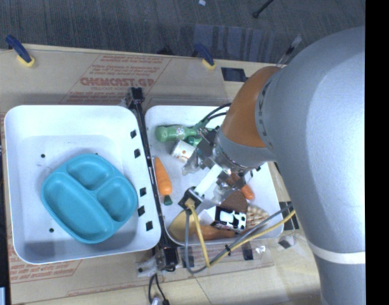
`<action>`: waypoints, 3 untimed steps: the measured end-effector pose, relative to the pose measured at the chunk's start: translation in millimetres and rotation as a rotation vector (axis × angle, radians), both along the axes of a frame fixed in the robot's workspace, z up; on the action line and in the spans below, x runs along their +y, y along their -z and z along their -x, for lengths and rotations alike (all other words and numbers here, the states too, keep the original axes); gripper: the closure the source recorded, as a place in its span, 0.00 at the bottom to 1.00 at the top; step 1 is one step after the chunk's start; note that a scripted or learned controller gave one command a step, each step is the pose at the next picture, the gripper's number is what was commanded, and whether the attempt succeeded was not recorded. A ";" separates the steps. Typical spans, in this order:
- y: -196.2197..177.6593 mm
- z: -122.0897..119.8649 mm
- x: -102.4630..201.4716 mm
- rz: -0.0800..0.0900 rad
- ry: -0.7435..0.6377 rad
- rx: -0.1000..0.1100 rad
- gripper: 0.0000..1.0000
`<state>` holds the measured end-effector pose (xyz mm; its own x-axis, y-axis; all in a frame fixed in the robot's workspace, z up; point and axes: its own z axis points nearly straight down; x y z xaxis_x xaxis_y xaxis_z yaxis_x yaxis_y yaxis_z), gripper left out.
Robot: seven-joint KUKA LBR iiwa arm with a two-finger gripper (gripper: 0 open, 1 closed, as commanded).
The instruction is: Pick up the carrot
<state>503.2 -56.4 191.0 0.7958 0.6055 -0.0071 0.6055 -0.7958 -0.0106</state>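
Orange against white plastic, the carrot (162, 177) lies in the right bin (157, 116), close along that bin's nine o'clock wall; it runs roughly from twelve to six o'clock, with a small dark green tip at the six o'clock end; nothing touches it.

The gripper (196, 162) hangs over the middle of the same bin, at about three o'clock from the carrot, near it but apart; the grey arm (321, 138) and its orange band (245, 107) cover most of it, so whether the claw is released or clenched cannot be told, and nothing can be seen in its hold.

At the bin's twelve o'clock end lies a green thing (171, 133); just below it, toward six o'clock, sits a small white and brown cylinder (182, 150), close to the gripper; at the six o'clock end rests a tan rounded thing (179, 224); beside that, toward three o'clock, is a small black-and-white thing (229, 219).

The left bin (16, 126) holds a blue divided plate (89, 197), set toward its six o'clock side.
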 end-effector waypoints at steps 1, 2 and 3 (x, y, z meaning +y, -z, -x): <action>-28.1 -59.7 -5.6 -0.001 -0.024 -0.005 0.00; 0.9 -27.5 8.0 0.000 -0.099 0.000 0.00; 0.7 11.0 -4.0 0.001 -0.050 0.000 0.00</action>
<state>492.2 -60.4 190.3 0.7642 0.6449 -0.0077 0.6448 -0.7643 -0.0102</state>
